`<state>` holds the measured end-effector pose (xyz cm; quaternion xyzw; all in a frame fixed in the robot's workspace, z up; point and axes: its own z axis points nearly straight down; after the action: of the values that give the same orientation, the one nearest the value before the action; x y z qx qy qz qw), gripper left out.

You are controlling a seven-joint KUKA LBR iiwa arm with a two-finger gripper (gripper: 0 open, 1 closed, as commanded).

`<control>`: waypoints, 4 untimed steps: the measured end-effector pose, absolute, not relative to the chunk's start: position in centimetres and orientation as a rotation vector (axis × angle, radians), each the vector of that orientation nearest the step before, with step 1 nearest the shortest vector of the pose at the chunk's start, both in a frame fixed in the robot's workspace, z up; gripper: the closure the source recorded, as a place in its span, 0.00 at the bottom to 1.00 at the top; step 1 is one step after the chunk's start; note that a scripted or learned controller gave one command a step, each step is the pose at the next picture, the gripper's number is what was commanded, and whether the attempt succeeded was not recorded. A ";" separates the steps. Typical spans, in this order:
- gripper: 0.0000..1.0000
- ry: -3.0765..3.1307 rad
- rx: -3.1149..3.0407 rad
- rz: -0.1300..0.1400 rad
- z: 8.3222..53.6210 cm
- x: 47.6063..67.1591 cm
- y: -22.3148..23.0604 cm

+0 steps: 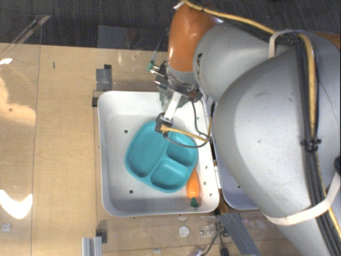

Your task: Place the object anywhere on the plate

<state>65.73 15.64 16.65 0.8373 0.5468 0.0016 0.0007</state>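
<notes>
— What's in the containers?

— The left white bin [114,143] sits at the middle of the frame. It holds a teal divided plate [143,158] with three compartments, lying flat on the bin floor and turned at a slant. Beside the plate is a carrot [193,185]. Of the right white bin [232,195] just a strip shows at the lower middle.

— Where exactly is the carrot?

— On the bin floor in the lower right corner, squeezed between the plate's lower right rim and the bin's right wall. It is off the plate, right at its edge; whether they touch is hard to say.

— What else is around, and what blocks the view?

— The grey arm [266,116] covers most of the right half and hides nearly all of the right bin. Its orange band [186,33] is at the upper middle. The gripper [170,94] hangs over the left bin's upper rim, just above the plate's top edge. Whether it is spread or pressed together I can't make out. The wooden bench [53,143] runs to the left, and a small pale disc [184,231] lies below the bin.

— How does the carrot point?

— Its long axis runs nearly up and down the frame, green end toward the bottom.
</notes>
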 end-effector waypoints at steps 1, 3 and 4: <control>1.00 1.690 2.648 0.007 19.6 62.8 17.0; 1.00 1.458 2.773 0.042 10.3 61.8 23.0; 1.00 0.619 3.085 0.008 9.6 64.4 19.5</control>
<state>64.42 19.51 9.64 0.9804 0.1969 0.0025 -0.0026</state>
